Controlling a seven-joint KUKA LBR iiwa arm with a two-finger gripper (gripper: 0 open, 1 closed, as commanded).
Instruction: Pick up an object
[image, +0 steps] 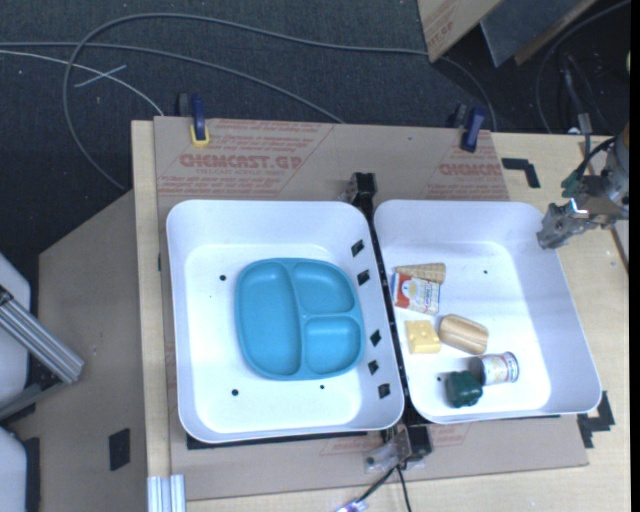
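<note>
The right bin (540, 300) holds a red and tan snack packet (419, 288), a yellow block (423, 336), a tan bread-roll shape (464, 333) and a small bottle with a dark green cap (480, 379). My gripper (556, 226) hangs at the bin's far right rim, well away from all of these objects. Nothing lies under it but the white rim.
The left bin (200, 240) carries a blue divided plate (299, 317). Black clips run along the seam between the bins. Blue and yellow clamps (199, 118) pin the cardboard at the back. Cables cross the dark floor behind.
</note>
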